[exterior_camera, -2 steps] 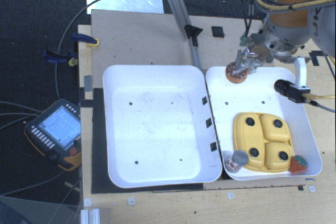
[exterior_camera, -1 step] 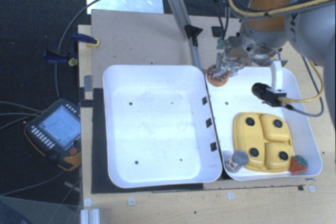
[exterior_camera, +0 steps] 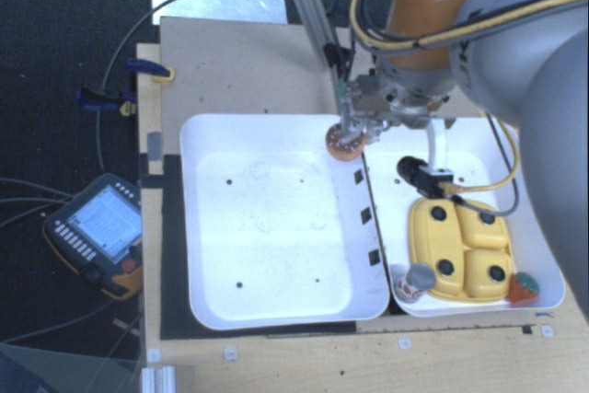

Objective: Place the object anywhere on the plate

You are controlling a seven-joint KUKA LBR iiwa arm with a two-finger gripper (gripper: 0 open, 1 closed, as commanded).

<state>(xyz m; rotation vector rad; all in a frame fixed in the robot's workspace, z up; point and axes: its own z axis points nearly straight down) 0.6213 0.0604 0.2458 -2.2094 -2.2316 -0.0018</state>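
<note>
Camera view, gripper (exterior_camera: 354, 126) at twelve o'clock above the bins' shared rim, finger state impossible to tell, brown round object (exterior_camera: 345, 144) just beneath, yellow plate (exterior_camera: 460, 248) at four o'clock in right bin (exterior_camera: 479, 163).

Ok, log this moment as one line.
arm: over bins' divider | round orange-brown object: at gripper, grasp unclear | yellow compartment plate: right bin, unfilled

Two bins sit side by side on the surface (exterior_camera: 230, 69): the left bin (exterior_camera: 276, 299) and the right bin (exterior_camera: 552, 290). In the right bin lies the plate (exterior_camera: 460, 244), with a cup (exterior_camera: 414, 279) touching its near-left corner and a strawberry (exterior_camera: 525, 287) at its near-right corner. The gripper (exterior_camera: 354, 120) hangs over the far end of the rims where the bins meet, a round object (exterior_camera: 345, 144) just beneath it; a pendant (exterior_camera: 97, 230) lies left of the surface.
</note>
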